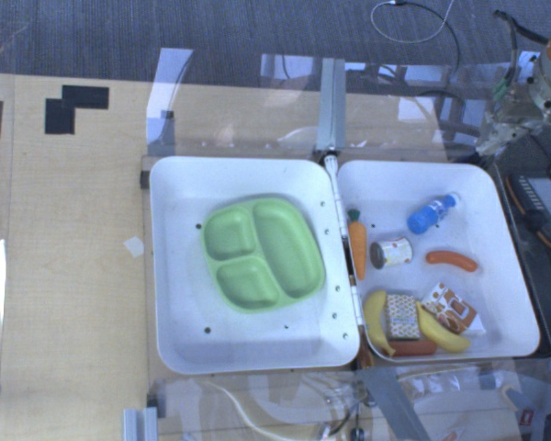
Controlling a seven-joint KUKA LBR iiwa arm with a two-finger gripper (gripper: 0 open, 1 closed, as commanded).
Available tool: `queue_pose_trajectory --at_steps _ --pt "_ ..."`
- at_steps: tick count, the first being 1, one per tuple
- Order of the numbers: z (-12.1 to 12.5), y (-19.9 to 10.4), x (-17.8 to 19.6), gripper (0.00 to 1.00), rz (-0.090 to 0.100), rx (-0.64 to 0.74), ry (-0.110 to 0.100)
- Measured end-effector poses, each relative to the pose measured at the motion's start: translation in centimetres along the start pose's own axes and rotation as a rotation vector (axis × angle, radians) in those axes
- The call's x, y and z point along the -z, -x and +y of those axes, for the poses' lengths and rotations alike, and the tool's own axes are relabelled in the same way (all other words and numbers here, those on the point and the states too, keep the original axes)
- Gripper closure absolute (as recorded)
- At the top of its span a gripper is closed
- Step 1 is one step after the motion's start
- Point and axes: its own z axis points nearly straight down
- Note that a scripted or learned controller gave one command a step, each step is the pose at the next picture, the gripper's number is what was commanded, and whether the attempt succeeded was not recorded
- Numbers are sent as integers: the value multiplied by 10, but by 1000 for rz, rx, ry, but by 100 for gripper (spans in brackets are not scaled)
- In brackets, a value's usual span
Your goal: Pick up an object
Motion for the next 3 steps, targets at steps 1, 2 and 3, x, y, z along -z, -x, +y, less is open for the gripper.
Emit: queue_pose_trajectory --at_steps 1,2,3 --pt "-3 0 3 100 5 -117 -16" --pt "-3 1 8 100 4 -194 -17" --pt "-3 -3 -14 100 4 -289 -18"
